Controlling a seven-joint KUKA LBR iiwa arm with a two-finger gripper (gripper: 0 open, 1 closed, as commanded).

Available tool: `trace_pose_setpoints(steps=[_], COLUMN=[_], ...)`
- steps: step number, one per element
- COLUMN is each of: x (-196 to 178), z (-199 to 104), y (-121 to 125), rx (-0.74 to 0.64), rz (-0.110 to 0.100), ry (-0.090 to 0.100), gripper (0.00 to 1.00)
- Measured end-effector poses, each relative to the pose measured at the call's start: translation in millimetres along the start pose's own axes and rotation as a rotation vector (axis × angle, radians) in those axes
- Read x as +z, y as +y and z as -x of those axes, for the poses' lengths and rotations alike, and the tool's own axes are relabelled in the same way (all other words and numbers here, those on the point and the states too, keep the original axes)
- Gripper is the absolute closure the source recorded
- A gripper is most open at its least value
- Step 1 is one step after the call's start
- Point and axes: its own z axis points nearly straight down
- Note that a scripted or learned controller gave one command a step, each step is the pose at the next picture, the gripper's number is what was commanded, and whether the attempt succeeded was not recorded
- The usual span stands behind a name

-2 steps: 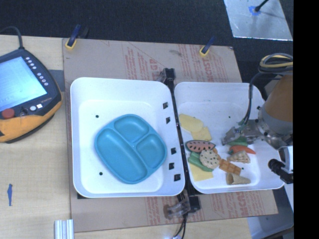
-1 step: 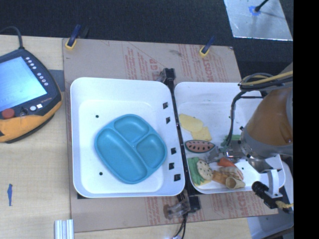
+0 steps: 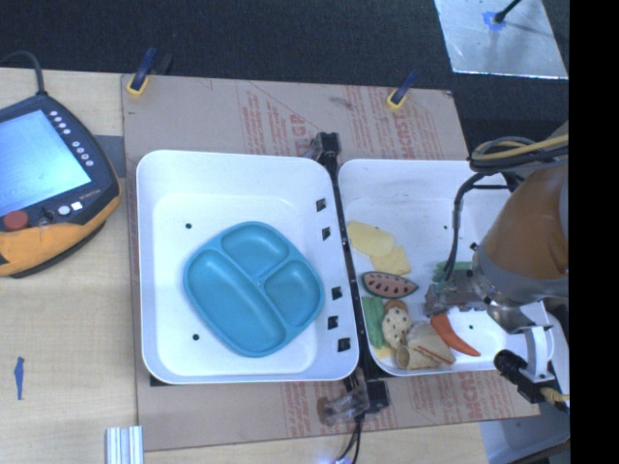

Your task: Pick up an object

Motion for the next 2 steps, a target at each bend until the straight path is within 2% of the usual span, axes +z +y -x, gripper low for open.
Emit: trace_pose_setpoints(steps=[1,2], x=[-124,-134], z=[-2,-87], y=[12,87], rx=[0.003,-0.006], rz=[0.012,0.006], ry=[-0.001,0.005], gripper=[1.00,1.00])
